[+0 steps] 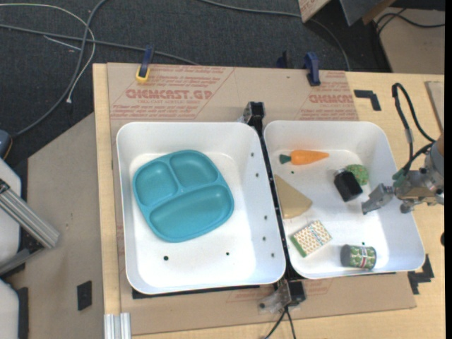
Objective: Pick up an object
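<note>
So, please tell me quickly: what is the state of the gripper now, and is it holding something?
Gripper: over the right side of the right bin; nothing shows between its fingers. Open or closed cannot be told.

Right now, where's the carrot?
The carrot lies in the right bin, near its back-left corner, leafy end toward the divider. The tan wedge sits just in front of it, the black block to its right.
</note>
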{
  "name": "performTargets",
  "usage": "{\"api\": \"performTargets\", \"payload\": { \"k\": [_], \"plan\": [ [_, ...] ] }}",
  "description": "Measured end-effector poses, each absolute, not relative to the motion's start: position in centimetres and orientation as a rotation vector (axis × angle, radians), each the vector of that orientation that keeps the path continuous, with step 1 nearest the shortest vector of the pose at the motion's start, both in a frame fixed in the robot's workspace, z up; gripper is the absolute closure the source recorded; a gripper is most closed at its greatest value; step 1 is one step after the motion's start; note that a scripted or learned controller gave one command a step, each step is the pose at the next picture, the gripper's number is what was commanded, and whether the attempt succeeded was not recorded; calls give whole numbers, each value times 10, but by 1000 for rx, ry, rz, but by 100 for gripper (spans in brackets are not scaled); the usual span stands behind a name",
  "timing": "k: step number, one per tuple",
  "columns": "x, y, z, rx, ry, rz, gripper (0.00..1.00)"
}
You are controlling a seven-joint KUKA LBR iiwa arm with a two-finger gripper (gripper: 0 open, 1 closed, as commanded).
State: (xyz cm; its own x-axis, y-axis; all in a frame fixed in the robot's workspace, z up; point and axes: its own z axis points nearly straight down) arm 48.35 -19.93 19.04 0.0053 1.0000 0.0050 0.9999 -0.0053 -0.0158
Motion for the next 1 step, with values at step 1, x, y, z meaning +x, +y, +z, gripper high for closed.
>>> {"api": "performTargets", "payload": {
  "k": [1],
  "plan": [
    [487, -198, 198, -2220, -2220, 0, 0]
  ]
}}
